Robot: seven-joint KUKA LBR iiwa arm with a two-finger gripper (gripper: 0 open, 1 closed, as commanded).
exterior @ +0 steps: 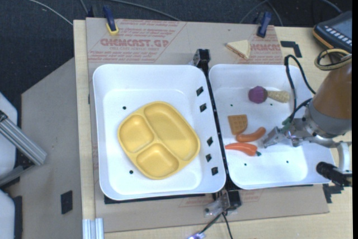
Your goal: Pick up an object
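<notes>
Red print reading "CHEMCAST GP" runs along the far edge of the desk (168, 42). The end effector (272, 139) hangs low inside the right bin (268, 176), its fingers parted and gripping nothing. The carrot (241, 148) lies just beside its tips toward the bin's left wall, the sausage (250, 135) close above it and the cracker (238, 122) beyond.

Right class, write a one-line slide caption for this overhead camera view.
Gripper low in right bin beside toy carrot; yellow divided tray in left bin.
</notes>
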